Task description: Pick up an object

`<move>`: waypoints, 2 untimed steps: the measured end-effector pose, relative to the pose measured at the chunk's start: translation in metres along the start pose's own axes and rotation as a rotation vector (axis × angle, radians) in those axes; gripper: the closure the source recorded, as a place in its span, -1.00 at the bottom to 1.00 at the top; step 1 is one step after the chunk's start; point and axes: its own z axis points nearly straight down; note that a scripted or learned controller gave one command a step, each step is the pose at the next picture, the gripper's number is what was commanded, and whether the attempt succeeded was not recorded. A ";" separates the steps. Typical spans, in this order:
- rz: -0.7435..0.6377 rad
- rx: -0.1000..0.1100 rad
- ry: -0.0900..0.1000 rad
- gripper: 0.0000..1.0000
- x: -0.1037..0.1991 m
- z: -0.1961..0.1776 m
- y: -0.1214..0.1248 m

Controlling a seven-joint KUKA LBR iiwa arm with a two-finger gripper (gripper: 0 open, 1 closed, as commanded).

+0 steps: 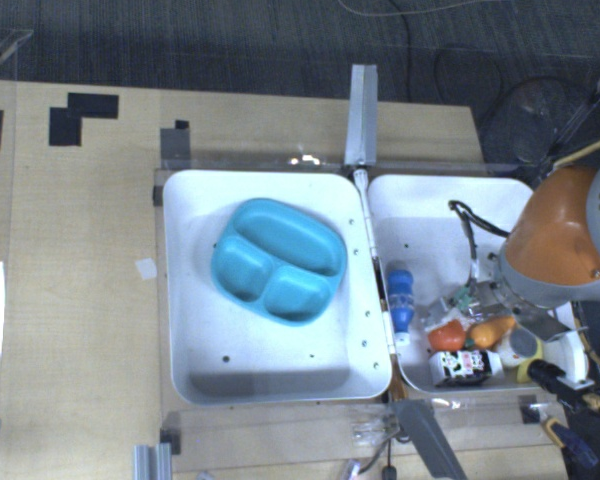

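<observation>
My arm (565,233) comes in from the right, its smooth orange band rounded like a dome over the right bin (420,208). My pincer (472,306) hangs low in that bin's near right part, over the pile of small things; dark cables loop down beside it. Whether it is apart or together I cannot tell, as the wrist hides too much.

Just under and beside it lie a round red-orange piece (446,337) and an orange, slightly long piece (492,332), both glossy. In front of them, against the near wall, lies a small black-and-white patterned carton (464,365) on its side. A clear blue-capped bottle (400,298) lies along the left wall, well clear of my pincer. A yellow bit (526,370) sits at the near right corner.

The left bin (190,298), shallow, white and round-cornered, holds a smooth blue plastic plate (278,258) with three compartments, tilted across the middle.
</observation>
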 end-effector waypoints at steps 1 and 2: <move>-0.117 -0.022 -0.017 -1.00 0.007 0.024 0.008; -0.120 -0.032 -0.018 1.00 0.008 0.013 0.013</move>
